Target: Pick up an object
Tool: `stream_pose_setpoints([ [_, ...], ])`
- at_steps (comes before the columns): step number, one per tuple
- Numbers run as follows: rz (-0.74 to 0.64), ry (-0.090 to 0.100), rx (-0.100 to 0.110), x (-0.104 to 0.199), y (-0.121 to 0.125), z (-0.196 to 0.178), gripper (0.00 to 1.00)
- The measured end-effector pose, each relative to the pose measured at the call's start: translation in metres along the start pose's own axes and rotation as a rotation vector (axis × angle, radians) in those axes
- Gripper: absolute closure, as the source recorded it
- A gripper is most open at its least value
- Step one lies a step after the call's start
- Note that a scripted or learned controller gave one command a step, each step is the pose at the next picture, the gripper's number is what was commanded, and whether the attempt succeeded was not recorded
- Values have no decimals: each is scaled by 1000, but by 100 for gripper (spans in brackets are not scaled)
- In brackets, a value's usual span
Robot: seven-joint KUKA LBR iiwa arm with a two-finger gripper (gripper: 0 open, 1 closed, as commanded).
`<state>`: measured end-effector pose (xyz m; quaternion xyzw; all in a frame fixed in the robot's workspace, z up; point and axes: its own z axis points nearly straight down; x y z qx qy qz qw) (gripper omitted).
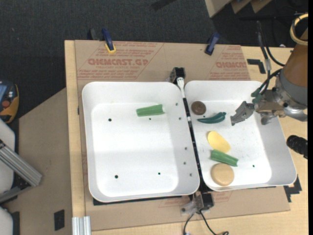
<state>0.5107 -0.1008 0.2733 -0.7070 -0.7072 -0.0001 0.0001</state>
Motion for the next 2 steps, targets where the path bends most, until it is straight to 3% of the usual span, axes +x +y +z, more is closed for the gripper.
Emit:
stream_pose_setpoints([
  [1, -9, 5, 13, 93, -17, 94, 0],
  [2, -4, 1, -4, 113, -31, 39, 0],
])
